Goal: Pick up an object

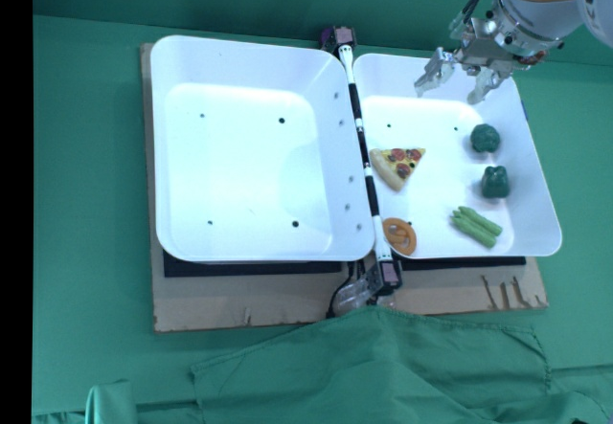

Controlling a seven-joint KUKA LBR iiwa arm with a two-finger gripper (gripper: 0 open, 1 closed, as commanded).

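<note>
My gripper (pixel 457 85) hangs over the far edge of the right bin (pixel 436 111), fingers spread open and nothing between them. Below it in that bin lie a pizza slice (pixel 397 165), a dark green broccoli floret (pixel 485 138), a green pepper (pixel 494 182), a bundle of asparagus (pixel 476 226) and a pretzel (pixel 399 236). The broccoli is the nearest object, a little to the front right of the fingers.
The left bin (pixel 249 159) adjoins the right one along a hinged seam. Both rest on a cardboard sheet (pixel 239 312) over green cloth. A fold of green fabric (pixel 383 369) bunches up at the front edge.
</note>
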